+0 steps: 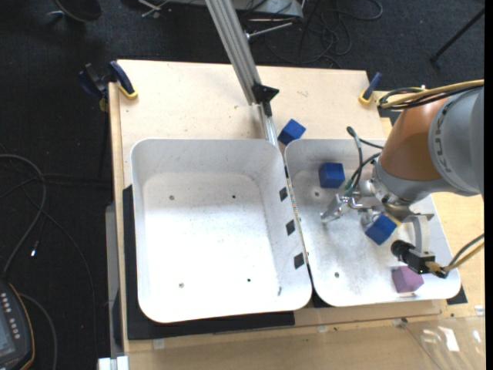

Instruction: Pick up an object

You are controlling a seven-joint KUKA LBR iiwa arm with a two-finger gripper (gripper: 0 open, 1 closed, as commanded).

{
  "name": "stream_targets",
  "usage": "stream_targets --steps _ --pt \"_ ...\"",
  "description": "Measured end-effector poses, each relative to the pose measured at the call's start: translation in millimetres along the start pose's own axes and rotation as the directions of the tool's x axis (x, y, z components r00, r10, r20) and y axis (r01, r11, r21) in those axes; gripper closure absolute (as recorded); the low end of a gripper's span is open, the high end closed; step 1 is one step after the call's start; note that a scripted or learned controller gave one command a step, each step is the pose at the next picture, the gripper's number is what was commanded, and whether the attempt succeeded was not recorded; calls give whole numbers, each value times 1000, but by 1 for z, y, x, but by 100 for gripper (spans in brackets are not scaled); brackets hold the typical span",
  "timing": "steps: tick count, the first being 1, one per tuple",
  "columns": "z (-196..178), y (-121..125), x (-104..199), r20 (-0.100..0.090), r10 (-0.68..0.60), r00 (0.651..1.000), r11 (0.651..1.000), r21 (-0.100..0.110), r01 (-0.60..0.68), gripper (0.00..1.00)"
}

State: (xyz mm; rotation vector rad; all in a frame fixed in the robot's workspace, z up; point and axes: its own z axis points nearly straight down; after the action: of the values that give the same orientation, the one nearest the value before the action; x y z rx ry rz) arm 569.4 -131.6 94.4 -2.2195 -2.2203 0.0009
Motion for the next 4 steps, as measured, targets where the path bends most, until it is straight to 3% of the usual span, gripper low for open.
stream_targets --steps 1,2,3,4 --pt "-88 -24 -6 3 2 1000 1000 -9 -2 0" --pt "3 39 23 2 -5 1000 1000 -3 5 0" --pt "-2 89 14 3 -4 1000 1000 -7 4 0" --pt "-12 87 14 3 -5 1000 1000 -4 5 100"
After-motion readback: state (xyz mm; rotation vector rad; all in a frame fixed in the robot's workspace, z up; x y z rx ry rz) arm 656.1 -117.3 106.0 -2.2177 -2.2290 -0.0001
